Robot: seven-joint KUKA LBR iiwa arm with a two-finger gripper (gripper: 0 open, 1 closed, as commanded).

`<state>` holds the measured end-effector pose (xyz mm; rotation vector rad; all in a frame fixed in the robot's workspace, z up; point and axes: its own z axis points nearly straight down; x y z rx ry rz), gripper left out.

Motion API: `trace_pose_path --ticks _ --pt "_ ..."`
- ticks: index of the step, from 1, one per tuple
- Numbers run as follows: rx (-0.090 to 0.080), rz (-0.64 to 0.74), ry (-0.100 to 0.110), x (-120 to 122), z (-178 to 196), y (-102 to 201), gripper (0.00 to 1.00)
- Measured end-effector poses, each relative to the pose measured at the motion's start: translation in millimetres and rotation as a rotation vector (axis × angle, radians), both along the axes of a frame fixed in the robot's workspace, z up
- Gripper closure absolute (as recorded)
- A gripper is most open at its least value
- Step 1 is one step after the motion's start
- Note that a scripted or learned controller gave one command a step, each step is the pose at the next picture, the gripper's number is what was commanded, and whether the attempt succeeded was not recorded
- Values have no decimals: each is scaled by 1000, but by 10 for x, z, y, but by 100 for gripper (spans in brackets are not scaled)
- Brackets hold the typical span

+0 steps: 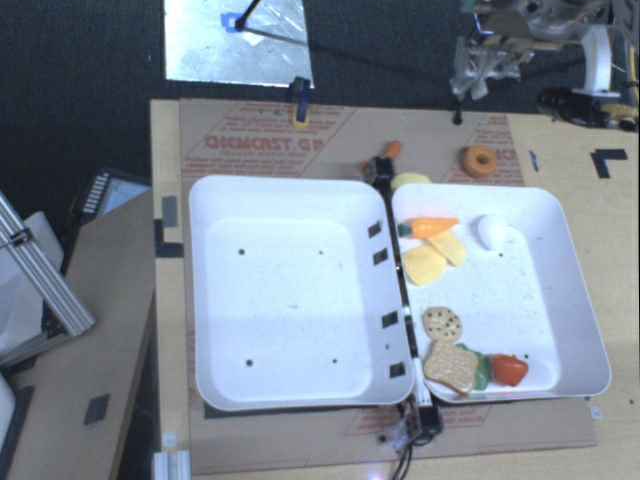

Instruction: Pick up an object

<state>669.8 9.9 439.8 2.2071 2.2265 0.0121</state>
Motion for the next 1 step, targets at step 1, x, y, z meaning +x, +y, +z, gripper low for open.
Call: trace_pose_path --ticks 1 --pt "2 5 17 -25 -947 965 100"
